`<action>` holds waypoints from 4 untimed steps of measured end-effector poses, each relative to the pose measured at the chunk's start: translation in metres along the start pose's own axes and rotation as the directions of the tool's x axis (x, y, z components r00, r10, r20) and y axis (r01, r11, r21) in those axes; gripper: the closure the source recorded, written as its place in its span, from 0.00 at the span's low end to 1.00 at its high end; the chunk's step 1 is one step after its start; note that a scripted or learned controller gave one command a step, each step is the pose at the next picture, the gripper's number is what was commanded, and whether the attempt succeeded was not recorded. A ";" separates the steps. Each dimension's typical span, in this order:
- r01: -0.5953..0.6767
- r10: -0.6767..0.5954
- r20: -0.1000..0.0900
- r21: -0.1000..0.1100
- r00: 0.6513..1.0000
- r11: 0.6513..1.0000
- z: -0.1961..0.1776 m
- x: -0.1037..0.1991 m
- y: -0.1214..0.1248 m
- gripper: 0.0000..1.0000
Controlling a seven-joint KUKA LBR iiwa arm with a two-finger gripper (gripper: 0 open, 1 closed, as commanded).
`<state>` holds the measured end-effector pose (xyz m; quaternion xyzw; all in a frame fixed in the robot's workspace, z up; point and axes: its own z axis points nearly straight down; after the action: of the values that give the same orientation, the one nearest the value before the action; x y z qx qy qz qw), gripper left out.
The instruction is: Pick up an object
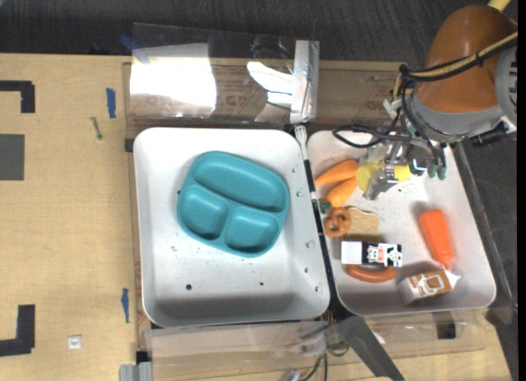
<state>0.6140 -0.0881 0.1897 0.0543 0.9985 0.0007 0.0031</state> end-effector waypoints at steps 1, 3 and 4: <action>0.091 -0.091 0.007 0.000 0.996 0.996 -0.051 -0.027 0.055 1.00; 0.272 -0.272 -0.002 0.000 0.962 0.962 -0.046 0.006 0.046 1.00; 0.161 -0.161 0.004 0.001 0.987 0.987 -0.068 -0.052 0.027 1.00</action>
<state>0.6685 -0.0672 0.2579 -0.0265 0.9996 0.0001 0.0054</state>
